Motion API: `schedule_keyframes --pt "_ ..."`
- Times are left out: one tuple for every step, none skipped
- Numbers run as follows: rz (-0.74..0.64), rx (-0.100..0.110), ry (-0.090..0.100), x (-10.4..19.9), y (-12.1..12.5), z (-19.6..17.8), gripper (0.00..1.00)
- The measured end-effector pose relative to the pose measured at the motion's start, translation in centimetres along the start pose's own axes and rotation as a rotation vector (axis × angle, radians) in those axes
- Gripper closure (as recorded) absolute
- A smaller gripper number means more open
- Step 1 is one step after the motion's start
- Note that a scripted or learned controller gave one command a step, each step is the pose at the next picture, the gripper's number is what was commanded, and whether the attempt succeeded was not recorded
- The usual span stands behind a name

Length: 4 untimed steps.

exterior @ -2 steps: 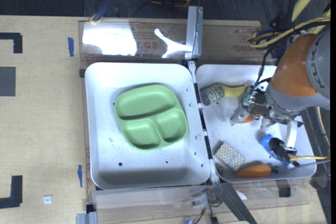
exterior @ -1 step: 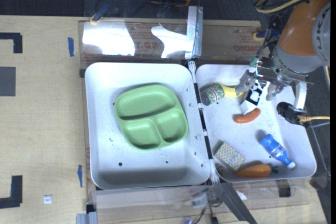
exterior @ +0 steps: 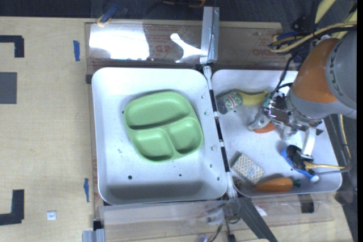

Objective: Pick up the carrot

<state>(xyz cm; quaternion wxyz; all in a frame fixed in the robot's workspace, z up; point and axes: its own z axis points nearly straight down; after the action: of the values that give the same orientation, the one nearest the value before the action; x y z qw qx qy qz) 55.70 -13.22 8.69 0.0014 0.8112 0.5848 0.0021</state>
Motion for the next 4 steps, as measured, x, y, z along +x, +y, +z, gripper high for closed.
schedule_keyframes --pt "-0.183 0.003 -0.002 0.6 5.7 -7.3 0.0" --pt "-0.15 -0.013 0.005 -2.9 0.2 -0.8 0.0" --pt "-0.084 -0.006 -0.001 -3.3 7.4 -0.3 0.0" --pt "0.119 -0.003 0.001 -4.8 1.9 -0.3 0.0"
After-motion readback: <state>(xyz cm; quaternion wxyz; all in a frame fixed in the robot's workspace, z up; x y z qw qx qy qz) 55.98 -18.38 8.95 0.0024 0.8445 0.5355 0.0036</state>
